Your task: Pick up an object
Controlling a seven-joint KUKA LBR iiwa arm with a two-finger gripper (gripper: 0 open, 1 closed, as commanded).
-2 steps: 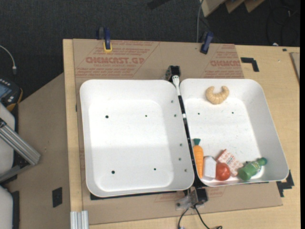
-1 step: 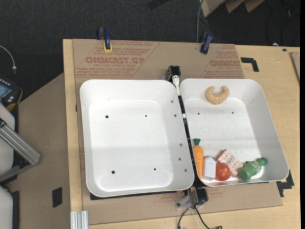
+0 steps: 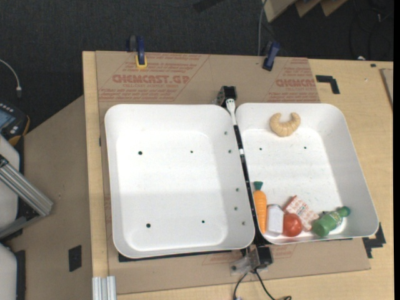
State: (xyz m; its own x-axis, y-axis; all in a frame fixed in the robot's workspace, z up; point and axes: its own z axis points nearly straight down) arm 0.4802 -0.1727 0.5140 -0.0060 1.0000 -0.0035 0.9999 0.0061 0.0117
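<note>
At the near edge of the desk, at about 6 o'clock, a black clamp sits where the two bins meet, with a thin cable trailing from it toward the viewer.

The right bin holds all the loose objects, and most of them crowd its near wall, between 5 and 6 o'clock within that bin. A green toy bottle lies on its side in the near right corner, cap pointing toward 2 o'clock; just beside it, toward 9 o'clock, lies a red tomato-like toy, touching a small white block on its left; a pink and white packet lies tilted just behind the tomato, between it and the bottle. An orange toy carrot lies along the bin's left wall, green tip pointing toward 12 o'clock, just beside the white block.

The left bin lies alongside, its right rim touching the right bin's left rim; small dark holes dot its floor.

Well apart from the near cluster, at about 12 o'clock in the right bin, a toy croissant lies near the far wall, its horns pointing toward the far rim.

Beyond the bins a second black clamp sits at the far end of their shared seam; two blue clips grip the far edge of the brown printed desk at 11 and 1 o'clock.
</note>
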